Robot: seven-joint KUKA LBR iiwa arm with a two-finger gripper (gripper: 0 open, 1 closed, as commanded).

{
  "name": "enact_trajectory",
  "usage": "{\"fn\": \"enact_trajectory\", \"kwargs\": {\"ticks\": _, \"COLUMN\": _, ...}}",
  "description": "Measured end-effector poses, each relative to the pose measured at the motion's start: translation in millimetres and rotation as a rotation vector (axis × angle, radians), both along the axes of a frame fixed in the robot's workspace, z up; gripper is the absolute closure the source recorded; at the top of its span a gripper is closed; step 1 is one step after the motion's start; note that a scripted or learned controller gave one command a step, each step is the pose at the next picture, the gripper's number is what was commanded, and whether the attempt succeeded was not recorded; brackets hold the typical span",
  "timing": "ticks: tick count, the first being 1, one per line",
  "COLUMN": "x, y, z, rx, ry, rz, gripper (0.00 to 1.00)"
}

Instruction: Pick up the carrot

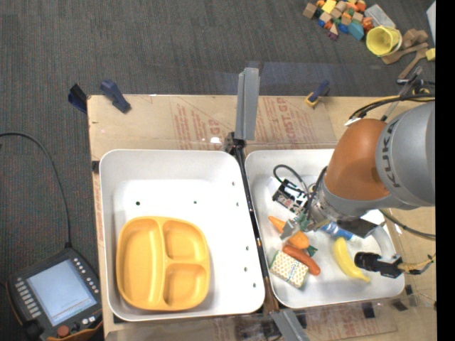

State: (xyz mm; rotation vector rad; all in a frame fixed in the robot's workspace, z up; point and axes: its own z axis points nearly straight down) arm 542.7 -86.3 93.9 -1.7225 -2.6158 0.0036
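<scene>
From my station I saw the arm reaching in from the right over the right bin, with the tool low over that bin's left half. I could not tell whether the tool was open or closed; the wrist covered most of it from above. The carrot lay on the bin floor just below the tool in the view, slanting down to the right, and I could not tell whether the two were touching. A small orange piece sat just left of the tool. A patterned box lay beside the carrot's lower left, near the bin's front wall, and a banana lay to the carrot's right, apart from it. The left bin held a yellow divided plate in its front left part. Both bins sat side by side on the table. On the floor beyond the table lay a scatter of toy blocks and a yellow cup.
</scene>
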Motion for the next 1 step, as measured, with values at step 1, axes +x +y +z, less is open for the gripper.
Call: {"fn": "enact_trajectory", "kwargs": {"ticks": 1, "x": 52.2, "y": 21.0, "z": 92.2, "rx": -0.007, "ry": -0.004, "rz": -0.514, "gripper": 1.00}}
